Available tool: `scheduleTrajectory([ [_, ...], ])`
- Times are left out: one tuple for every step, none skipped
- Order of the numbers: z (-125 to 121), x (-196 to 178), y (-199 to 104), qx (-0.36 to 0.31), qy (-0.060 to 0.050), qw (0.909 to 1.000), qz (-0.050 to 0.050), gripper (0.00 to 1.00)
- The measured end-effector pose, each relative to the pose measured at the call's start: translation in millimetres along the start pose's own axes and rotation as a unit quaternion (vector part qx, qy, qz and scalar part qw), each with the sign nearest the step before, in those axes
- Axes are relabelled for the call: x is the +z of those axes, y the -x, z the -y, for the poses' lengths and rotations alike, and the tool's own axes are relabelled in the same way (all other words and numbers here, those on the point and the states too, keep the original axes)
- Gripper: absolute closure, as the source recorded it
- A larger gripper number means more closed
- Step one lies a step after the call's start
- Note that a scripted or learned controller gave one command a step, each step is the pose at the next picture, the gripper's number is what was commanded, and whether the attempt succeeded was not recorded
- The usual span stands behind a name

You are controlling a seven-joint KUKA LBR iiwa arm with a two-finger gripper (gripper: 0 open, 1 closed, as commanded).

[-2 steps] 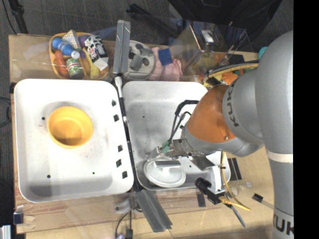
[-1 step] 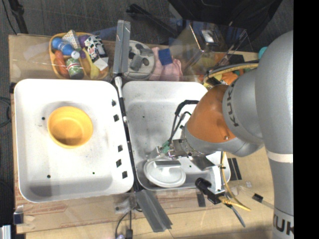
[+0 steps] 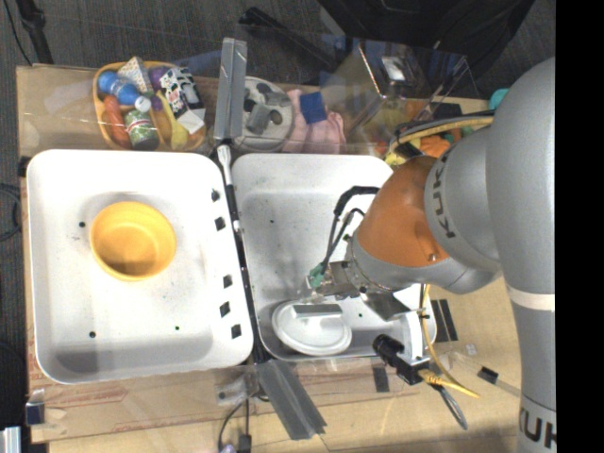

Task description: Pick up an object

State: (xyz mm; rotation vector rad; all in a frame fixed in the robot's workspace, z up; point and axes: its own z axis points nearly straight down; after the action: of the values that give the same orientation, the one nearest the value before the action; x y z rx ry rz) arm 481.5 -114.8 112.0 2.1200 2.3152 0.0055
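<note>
Yellow bowl (image 3: pixel 133 240) upright, left bin (image 3: pixel 57 347).

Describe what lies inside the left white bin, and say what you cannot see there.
The left bin holds one yellow bowl, sitting upright toward its back left. The bowl looks empty. Whatever lies beneath the bowl is covered.

The bench (image 3: pixel 491 366) bears two white bins (image 3: pixel 57 253) side by side; a yellow basket (image 3: pixel 109 135) stands behind.

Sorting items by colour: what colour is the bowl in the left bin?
Yellow. The bowl shows plainly in the camera view, lying in the left bin.
</note>
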Motion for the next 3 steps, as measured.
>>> scheduleTrajectory([
  [0, 0, 0, 0.000, 0.000, 1.0000, 0.000, 0.00],
  [-51, 22, 21, 0.018, -0.005, 0.9998, -0.001, 0.00],
  [8, -10, 27, -0.024, -0.004, 0.9997, -0.001, 0.00],
])
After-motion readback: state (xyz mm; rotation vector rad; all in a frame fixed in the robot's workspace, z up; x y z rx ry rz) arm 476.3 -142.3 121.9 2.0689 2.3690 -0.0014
